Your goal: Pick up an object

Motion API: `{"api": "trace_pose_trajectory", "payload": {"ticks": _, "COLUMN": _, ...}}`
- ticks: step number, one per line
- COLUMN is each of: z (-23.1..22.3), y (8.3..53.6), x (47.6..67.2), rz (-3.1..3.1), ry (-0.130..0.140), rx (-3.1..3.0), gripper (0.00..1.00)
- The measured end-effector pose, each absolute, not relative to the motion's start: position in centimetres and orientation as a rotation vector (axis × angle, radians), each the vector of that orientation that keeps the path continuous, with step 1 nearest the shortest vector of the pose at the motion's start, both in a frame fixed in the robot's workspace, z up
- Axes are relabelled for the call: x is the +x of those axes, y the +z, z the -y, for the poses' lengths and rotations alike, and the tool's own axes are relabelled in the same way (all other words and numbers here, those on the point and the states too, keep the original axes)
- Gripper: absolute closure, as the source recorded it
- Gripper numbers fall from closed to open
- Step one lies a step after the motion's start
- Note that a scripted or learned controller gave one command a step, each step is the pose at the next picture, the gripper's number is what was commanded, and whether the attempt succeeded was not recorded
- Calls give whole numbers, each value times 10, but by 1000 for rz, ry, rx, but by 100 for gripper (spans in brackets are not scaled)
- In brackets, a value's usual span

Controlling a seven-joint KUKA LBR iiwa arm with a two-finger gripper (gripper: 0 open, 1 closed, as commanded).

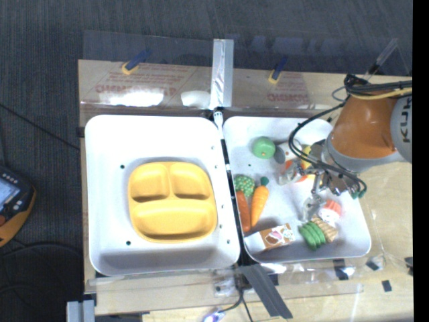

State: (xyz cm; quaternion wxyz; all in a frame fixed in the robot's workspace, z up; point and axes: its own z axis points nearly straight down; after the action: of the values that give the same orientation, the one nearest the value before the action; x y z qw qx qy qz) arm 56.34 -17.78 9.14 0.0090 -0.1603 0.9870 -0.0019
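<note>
My gripper (314,205) hangs low over the right part of the right bin (348,250), below the arm's orange band (362,134). Just under and right of it lie a red-and-white toy (330,211) and a green ribbed toy (311,234). A small printed box (277,236) rests near the bin's front wall. To the left lie an orange carrot (259,201), a red-orange stick (242,210) and a green bumpy piece (244,182). A round green fruit (263,146) sits toward the back. Nothing shows as held.
The left bin (100,180) holds a yellow divided plate (173,200). A small orange-and-white item (295,172) lies partly under the wrist. Black cables (308,129) loop beside the arm. A metal divider (222,72) stands behind the bins.
</note>
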Motion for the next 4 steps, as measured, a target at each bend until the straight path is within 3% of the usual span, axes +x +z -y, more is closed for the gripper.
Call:
{"api": "trace_pose_trajectory", "payload": {"ticks": 1, "z": 161, "y": 89, "x": 663, "rz": -3125, "ry": -5, "rx": -206, "gripper": 0}}
{"api": "trace_pose_trajectory", "payload": {"ticks": 2, "z": 201, "y": 90, "x": 608, "rz": -3117, "ry": 12, "rx": -300, "gripper": 0}}
{"api": "trace_pose_trajectory", "payload": {"ticks": 3, "z": 201, "y": 101, "x": 611, "rz": -3109, "ry": 2, "rx": -303, "gripper": 100}}
{"api": "trace_pose_trajectory", "payload": {"ticks": 4, "z": 199, "y": 101, "x": 611, "rz": -3109, "ry": 7, "rx": -304, "gripper": 0}}
